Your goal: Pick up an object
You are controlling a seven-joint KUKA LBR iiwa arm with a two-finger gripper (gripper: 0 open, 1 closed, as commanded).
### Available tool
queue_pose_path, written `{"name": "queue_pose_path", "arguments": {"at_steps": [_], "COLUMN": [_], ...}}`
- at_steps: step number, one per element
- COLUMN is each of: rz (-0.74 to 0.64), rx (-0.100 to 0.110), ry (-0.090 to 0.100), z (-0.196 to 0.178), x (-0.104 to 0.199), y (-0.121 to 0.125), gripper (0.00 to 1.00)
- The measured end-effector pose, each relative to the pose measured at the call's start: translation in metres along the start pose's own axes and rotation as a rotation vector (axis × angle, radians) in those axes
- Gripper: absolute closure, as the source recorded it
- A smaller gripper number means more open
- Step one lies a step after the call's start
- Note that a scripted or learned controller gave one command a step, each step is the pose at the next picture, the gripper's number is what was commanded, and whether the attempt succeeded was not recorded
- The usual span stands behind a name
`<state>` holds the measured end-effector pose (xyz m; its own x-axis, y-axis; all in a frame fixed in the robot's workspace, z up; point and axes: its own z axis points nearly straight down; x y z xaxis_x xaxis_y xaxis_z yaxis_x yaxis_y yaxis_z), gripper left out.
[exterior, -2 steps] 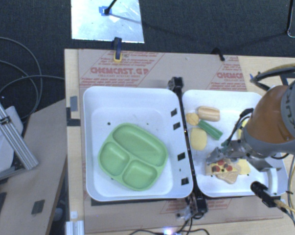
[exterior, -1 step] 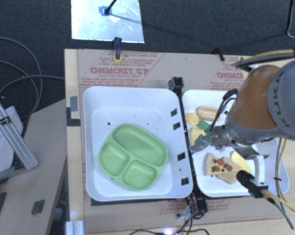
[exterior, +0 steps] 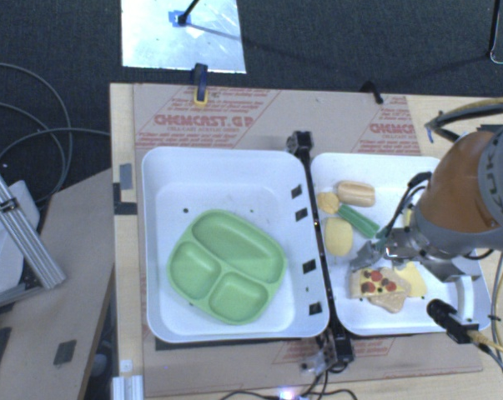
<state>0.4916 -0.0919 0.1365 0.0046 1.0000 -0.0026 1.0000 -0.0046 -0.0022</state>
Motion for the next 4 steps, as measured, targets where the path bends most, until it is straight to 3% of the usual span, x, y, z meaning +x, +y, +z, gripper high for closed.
{"name": "queue_pose_path", "arguments": {"at_steps": [1,2,3,4], "rz": [-0.001,-0.008,-0.008,-0.009], "rx": [0.0,-0.005,-0.015,-0.01], "ry": [0.002,0.003,-0.004,0.0], "z": [0.03,0.018,-0.081,0.037], "x": [-0.041,-0.038,-0.08,-0.068], "y": [-0.006,-0.004,0.021,0.0], "gripper": [0.0,1.0,1.0,1.0]}}
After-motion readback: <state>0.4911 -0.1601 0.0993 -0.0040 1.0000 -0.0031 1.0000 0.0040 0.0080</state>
